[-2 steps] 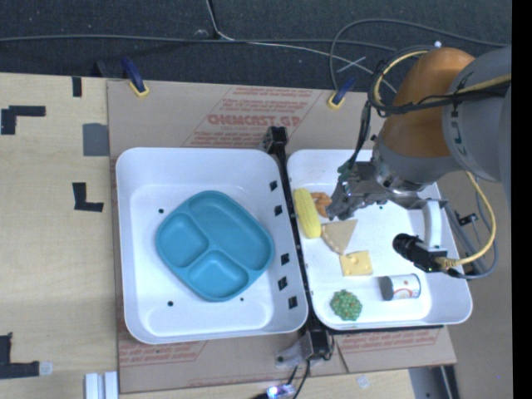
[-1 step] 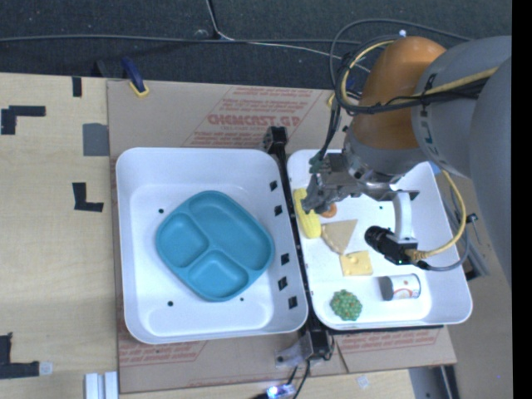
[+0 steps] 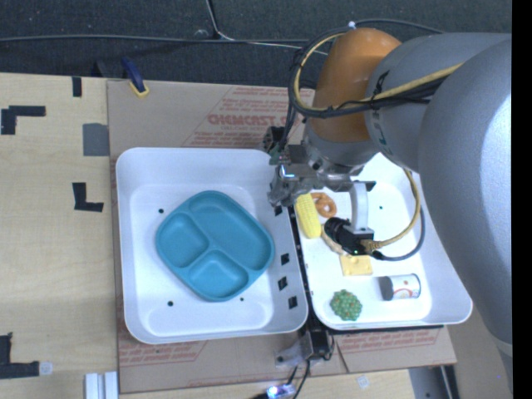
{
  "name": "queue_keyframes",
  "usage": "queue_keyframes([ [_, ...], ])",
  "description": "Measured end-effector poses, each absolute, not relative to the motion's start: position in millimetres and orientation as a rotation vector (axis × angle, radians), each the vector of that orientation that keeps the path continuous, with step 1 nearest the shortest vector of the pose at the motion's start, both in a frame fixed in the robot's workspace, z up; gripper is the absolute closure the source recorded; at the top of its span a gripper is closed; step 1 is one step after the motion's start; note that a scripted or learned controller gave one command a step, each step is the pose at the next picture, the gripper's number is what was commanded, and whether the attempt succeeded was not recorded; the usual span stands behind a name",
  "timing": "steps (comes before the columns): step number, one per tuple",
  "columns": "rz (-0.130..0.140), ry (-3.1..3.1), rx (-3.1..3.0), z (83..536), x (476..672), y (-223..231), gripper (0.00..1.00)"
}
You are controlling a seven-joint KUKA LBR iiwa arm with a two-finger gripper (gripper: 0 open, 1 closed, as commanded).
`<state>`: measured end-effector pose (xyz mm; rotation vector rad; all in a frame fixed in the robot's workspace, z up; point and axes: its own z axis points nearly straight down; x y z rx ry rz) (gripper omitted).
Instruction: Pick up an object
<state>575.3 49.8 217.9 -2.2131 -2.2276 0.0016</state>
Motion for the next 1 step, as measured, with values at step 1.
queue_keyframes([
  [1, -0.002, -2.228, -2.213, 229.5, 591.7, 100.4, 1.00],
])
